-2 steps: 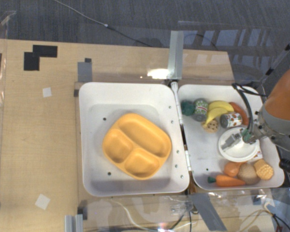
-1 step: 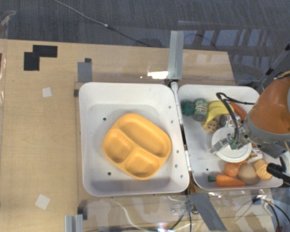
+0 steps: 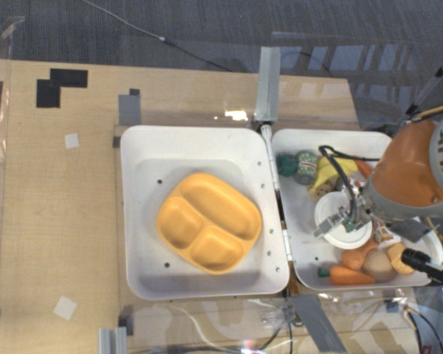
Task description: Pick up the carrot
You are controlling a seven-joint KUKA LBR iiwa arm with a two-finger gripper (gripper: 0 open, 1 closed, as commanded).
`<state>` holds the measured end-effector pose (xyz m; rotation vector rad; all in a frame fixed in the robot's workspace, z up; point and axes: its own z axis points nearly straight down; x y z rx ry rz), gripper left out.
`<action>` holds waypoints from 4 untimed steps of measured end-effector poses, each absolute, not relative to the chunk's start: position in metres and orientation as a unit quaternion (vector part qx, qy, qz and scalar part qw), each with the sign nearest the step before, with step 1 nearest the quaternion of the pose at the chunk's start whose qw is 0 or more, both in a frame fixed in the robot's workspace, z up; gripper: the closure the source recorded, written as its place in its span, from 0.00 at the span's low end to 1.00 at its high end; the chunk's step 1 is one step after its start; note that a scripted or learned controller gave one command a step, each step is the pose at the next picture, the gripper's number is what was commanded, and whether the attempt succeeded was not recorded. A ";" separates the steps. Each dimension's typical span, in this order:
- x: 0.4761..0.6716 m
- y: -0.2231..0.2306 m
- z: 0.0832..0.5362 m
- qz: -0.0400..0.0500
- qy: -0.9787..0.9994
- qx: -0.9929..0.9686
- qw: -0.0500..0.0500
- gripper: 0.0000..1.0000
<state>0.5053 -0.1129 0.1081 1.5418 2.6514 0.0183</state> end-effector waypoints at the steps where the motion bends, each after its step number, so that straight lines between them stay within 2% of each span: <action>1: 0.506 -0.106 0.108 0.005 0.877 0.479 0.037 0.00; 2: 0.500 -0.097 0.112 0.005 0.885 0.465 0.026 0.00; 3: 0.506 -0.103 0.109 0.001 0.950 0.309 0.036 0.00; 4: 0.509 -0.091 0.109 0.000 0.986 0.162 0.040 0.00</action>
